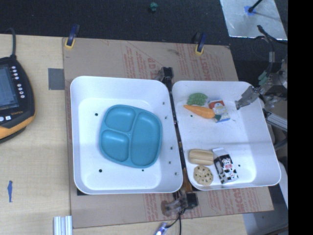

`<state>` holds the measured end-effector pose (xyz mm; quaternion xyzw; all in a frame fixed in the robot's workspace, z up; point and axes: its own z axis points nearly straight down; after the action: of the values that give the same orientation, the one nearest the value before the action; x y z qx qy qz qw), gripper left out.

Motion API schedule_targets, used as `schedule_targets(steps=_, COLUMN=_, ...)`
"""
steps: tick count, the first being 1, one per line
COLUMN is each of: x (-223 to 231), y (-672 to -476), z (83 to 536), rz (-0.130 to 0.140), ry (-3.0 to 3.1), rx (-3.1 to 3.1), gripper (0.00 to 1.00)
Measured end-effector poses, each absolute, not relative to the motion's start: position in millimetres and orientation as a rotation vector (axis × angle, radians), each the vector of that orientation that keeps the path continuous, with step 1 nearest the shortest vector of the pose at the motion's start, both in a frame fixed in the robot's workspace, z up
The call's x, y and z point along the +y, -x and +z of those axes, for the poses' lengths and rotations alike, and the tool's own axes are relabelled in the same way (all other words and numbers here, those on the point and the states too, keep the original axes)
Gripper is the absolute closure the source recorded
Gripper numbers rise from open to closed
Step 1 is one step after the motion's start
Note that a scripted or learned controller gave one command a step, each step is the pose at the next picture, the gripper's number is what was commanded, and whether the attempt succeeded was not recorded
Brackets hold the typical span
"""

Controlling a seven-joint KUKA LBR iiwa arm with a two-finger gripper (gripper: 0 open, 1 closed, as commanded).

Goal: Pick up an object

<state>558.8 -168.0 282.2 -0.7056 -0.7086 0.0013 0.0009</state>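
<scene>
Two white bins on table. Near edge of right bin (254,146): cookie (203,175), bread roll (201,156), cow-print carton (226,169). Far half: carrot (199,111), long axis running left-right; small box (219,110) touching its right end; green broccoli (197,99) just behind. Gripper (244,100) at bin's far right edge, just right of small box; fingers' opening cannot be told, nothing seen held. Left bin (83,131): blue divided plate (131,135).

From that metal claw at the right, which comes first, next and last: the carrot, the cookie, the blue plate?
Measured from the gripper in the camera view:
1. Carrot, at the far end of the right bin, beside the gripper.
2. Cookie, at the near end of the same bin.
3. Blue plate, in the left bin.
</scene>
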Motion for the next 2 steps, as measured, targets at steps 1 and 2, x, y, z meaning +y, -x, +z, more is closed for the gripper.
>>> schedule_targets(steps=1, x=-155, y=-645.2, z=191, rz=0.007, ry=2.214, rx=-2.225, gripper=0.0)
schedule_targets(steps=2, x=-141, y=-658.0, z=95, rz=0.001, ry=2.217, rx=-2.232, gripper=0.0)
